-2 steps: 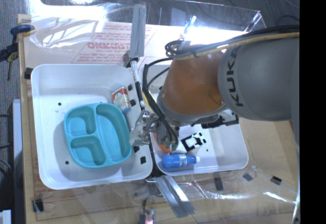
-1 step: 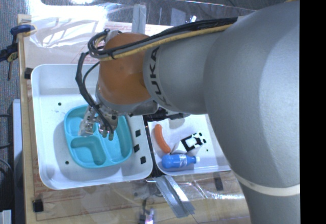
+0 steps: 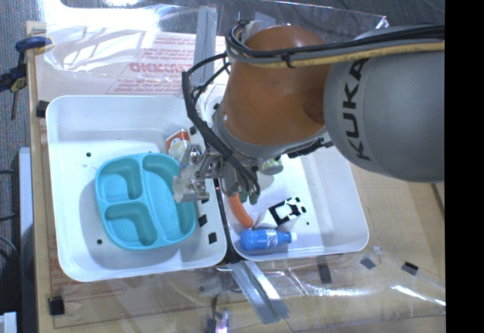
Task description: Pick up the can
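Hand [image 3: 190,182] over blue tray [image 3: 140,203] edge

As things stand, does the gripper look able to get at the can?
Probably yes. The gripper hangs at the right edge of the left bin, just below the can, which peeks out beside the wrist. Only the blue tray lies nearby, and it isn't between them.

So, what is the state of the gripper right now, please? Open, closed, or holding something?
Gripper: cannot be told; it sits low over the right edge of the blue tray, near the can.
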Motion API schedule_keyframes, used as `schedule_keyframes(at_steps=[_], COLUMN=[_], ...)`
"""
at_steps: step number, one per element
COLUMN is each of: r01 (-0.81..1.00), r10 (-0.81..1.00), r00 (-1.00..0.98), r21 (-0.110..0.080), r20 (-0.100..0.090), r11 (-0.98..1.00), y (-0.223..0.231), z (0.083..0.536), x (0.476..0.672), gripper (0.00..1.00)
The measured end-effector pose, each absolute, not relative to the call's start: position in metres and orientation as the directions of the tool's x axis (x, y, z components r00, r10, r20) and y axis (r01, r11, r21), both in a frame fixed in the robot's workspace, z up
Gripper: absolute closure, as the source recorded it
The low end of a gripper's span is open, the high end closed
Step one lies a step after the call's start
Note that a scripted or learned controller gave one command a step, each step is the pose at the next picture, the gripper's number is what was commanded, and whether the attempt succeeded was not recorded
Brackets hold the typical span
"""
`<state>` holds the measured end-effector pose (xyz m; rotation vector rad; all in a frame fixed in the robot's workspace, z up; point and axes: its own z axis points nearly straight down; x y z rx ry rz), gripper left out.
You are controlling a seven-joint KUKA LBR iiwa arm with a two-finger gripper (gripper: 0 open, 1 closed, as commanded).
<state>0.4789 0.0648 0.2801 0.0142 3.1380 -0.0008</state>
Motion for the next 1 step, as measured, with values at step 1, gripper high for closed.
schedule_keyframes(at_steps=[1], r01=[-0.496], r10=[-0.496], r00=[-0.868], r21=[0.0], r20=[0.002], r11=[0.868], y=[0.1387], z=[0.2335], x=[0.4843], gripper=[1.0])
